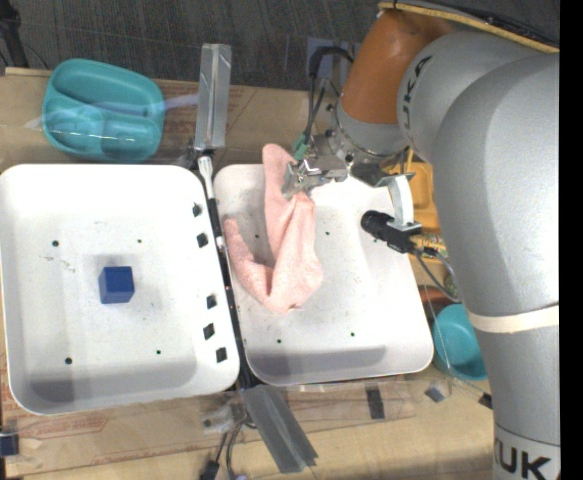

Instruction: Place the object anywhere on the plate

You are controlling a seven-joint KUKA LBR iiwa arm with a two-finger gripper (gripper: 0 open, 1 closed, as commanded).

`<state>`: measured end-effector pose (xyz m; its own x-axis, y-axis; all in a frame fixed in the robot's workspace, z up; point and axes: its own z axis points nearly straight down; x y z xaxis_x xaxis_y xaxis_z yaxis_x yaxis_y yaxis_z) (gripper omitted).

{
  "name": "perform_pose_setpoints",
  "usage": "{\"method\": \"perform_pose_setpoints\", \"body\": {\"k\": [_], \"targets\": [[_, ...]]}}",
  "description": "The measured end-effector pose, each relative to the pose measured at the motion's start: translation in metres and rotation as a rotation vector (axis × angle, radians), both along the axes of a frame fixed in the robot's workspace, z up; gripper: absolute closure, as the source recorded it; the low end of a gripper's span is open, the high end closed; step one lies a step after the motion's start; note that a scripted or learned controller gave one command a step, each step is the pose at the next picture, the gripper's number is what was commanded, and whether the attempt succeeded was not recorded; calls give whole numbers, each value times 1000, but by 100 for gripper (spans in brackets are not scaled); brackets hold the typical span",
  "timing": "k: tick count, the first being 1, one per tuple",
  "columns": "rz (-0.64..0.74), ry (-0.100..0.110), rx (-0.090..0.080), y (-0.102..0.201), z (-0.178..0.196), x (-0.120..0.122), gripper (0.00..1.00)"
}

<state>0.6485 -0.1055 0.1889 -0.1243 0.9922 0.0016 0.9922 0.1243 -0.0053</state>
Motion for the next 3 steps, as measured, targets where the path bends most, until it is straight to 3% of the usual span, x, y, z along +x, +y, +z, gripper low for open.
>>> {"method": "perform_pose_setpoints", "body": {"k": [1,2,3], "targets": [[-22,-4,0,71,61,5,100],[-53,-5,-2,124,64,8,100],[-186,0,-3,181,2,-5,100]]}}
